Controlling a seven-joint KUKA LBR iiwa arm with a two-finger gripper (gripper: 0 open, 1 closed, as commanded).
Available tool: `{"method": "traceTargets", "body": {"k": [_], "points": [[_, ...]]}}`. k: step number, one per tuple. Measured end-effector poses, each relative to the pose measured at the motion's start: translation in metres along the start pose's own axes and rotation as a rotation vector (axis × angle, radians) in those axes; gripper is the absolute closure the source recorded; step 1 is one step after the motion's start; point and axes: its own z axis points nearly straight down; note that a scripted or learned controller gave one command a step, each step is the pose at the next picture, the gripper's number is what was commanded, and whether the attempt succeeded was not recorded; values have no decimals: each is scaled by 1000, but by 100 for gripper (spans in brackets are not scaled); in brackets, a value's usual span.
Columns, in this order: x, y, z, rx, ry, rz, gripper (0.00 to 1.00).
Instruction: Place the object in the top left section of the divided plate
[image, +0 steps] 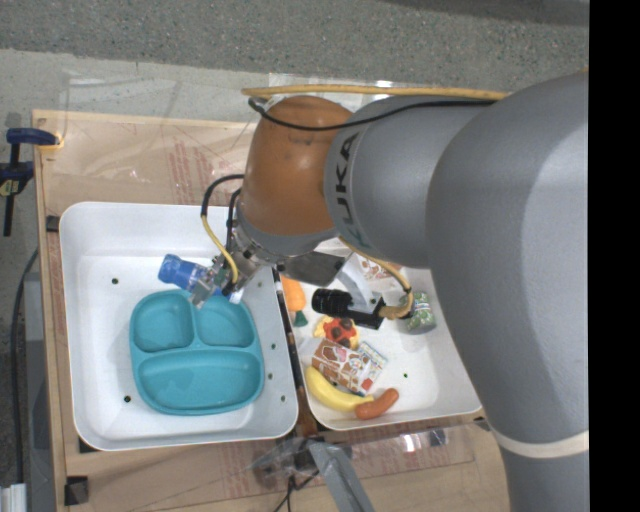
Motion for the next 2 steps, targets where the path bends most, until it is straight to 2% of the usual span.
{"method": "traceTargets", "body": {"k": [1,2], "points": [[57,15,-32,-3,-2,-1,100],[57,15,-32,-3,-2,0,0]]}}
